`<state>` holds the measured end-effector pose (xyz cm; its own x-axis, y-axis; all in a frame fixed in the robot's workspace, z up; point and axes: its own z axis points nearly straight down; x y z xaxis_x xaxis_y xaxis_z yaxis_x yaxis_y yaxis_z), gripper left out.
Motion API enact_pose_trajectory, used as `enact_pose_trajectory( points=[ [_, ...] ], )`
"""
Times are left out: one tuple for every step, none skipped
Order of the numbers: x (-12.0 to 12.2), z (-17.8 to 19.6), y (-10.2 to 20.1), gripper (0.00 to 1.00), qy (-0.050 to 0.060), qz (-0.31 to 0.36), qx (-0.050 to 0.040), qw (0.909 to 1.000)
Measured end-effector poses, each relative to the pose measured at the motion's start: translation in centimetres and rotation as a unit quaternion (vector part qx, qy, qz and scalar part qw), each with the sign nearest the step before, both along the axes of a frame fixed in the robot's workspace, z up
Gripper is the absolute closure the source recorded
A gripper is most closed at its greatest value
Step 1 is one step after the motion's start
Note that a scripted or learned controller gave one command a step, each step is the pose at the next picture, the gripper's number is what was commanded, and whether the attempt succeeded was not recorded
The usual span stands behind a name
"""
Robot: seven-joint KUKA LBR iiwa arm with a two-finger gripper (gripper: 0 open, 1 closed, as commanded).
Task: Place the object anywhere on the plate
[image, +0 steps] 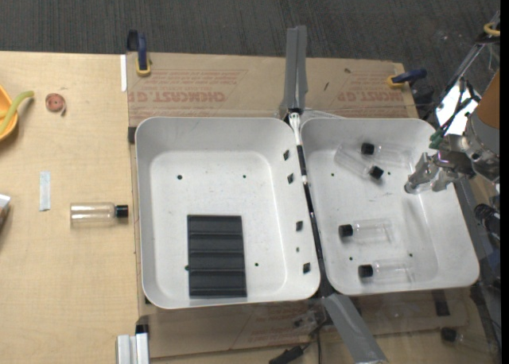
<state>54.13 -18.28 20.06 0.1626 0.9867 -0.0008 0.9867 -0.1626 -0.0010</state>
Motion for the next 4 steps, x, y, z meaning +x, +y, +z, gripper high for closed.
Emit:
enact_pose_trajectory(
  points=[
    [0.0, 0.0, 0.0, 0.0, 0.0, 0.0, 0.0, 1.0],
    [7.9, -1.8, -3.5, 0.0, 0.0, 0.07, -0.0007, 0.9976],
    [11.8, 5.3, -3.2, 0.0, -0.001, 0.116, -0.0009, 0.9932],
    [5.1, 21.8, -4.0, 0.0, 0.0, 0.075, -0.0005, 0.9972]
  ],
)
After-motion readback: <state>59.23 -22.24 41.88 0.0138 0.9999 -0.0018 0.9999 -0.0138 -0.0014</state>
